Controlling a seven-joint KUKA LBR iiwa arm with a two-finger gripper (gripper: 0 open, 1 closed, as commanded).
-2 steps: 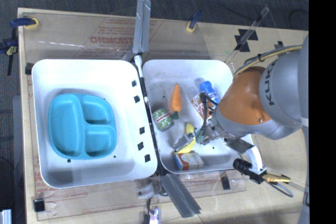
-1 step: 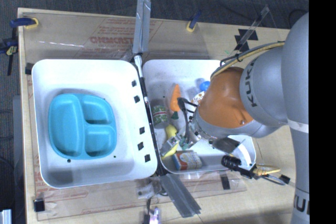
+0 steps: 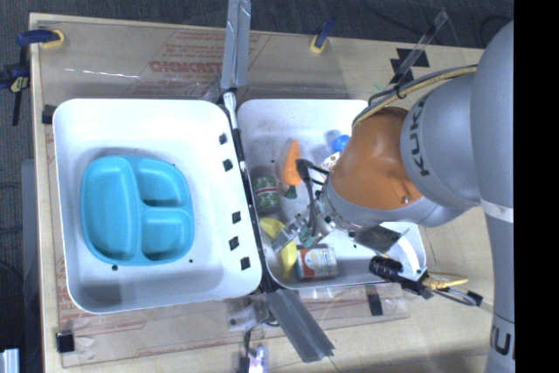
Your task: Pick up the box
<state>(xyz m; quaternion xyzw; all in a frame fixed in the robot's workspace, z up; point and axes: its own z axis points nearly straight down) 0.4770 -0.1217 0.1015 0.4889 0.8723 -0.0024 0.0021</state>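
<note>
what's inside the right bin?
Right bin holds a clutter: an orange item, a green can, yellow pieces, a labelled container. The arm covers the rest.

Table (image 3: 131,48) bearing two white bins: left bin (image 3: 79,122) holding a blue compartment tray (image 3: 135,207); right bin (image 3: 271,113) holding a carrot (image 3: 290,163), green can (image 3: 265,193), yellow item (image 3: 272,229) and labelled container (image 3: 316,262), with the arm (image 3: 437,153) over it, end effector (image 3: 307,227) lowered among them.
</note>
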